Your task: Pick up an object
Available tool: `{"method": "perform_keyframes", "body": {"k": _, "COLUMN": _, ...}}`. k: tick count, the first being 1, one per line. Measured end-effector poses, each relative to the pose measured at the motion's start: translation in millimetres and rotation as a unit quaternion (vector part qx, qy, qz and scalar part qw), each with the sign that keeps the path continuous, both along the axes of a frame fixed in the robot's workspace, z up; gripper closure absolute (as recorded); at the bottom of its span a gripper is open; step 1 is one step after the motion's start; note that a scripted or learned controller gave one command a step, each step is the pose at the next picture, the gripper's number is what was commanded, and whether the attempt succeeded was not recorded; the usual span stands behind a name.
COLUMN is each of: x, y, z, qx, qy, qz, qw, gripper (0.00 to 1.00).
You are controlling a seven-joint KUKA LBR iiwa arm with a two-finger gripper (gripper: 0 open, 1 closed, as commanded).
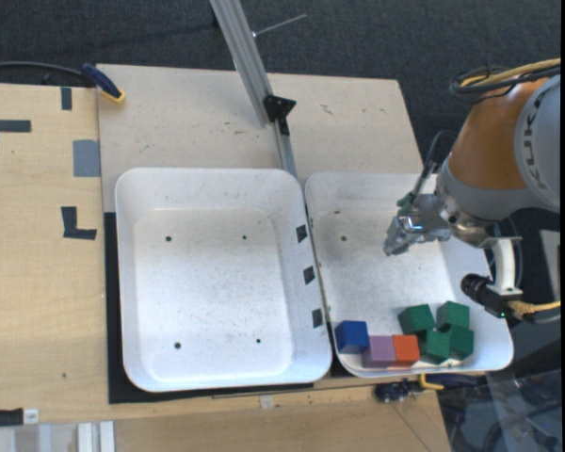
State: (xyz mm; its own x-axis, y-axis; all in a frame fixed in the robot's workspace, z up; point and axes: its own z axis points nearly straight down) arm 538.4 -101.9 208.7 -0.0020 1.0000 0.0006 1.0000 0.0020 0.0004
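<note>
Several small blocks lie along the near edge of the right bin (358, 205): a blue block (351, 335), a purple block (382, 349), an orange block (406, 348) and a cluster of green blocks (439, 330). My gripper (399, 239) hangs over the middle right of this bin, pointing down and left, well behind the blocks. Nothing is visible between its tips.
The left bin (132, 215) sits beside the right one, separated by a raised rim with black clips. A slanted metal rail (248, 55) runs from the top to the bins' junction. The arm's orange band and cables crowd the right side.
</note>
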Motion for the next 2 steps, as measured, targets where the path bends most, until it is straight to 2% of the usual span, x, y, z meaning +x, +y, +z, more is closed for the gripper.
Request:
{"method": "perform_keyframes", "body": {"k": 1, "x": 11.2, "y": 58.9, "z": 7.0, "qx": 0.0008, "qy": 0.001, "qz": 0.003, "qw": 1.0000, "gripper": 1.00}}
{"method": "perform_keyframes", "body": {"k": 2, "x": 7.9, "y": 103.7, "z": 12.9, "qx": 0.0006, "qy": 0.001, "qz": 0.002, "qw": 1.0000, "gripper": 1.00}}
